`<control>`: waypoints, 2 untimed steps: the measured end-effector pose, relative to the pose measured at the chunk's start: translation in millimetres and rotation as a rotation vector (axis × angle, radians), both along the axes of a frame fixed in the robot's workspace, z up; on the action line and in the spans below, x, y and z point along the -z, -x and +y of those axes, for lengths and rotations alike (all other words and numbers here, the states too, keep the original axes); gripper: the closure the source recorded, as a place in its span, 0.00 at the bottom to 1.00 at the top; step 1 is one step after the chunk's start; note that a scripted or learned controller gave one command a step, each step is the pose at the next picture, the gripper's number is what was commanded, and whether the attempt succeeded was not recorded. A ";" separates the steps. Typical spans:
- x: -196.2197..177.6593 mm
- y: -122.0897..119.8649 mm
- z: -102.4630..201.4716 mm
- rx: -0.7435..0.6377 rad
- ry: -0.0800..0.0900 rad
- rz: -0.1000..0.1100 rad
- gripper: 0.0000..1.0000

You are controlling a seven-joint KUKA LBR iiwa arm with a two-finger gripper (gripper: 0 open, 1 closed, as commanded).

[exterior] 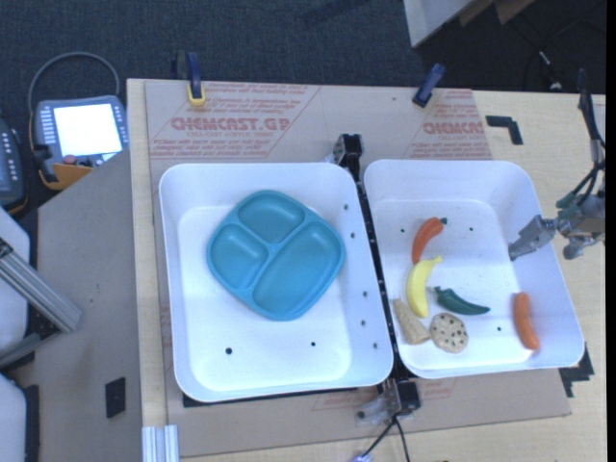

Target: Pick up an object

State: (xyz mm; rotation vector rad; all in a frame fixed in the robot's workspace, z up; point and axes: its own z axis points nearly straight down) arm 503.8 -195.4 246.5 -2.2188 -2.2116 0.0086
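Dark carpet behind a pale table (96,287) bearing two white bins. At the right bin's (481,173) far right rim, the jaws (527,241), whether open or closed impossible to tell, nothing visible between them; nearest below, an orange carrot (525,320), then leftward a green pepper (462,302), a banana (421,285), a red chili (426,237), a cookie (449,332), and a blue divided plate (276,254) in the left bin (250,373). Approach step, apparently, no grasp yet: next, likely a descent onto one item, probably the carrot, with a square closure across it.

two white bins (192,354), one blue plate (276,254), six toy foods (421,286)
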 end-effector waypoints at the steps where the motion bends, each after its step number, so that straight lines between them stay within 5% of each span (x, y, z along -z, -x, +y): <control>1: -5.1 -2.3 0.3 -0.003 0.003 -0.010 0.00; 2: 51.7 7.0 -4.5 -0.001 -0.001 -0.003 0.00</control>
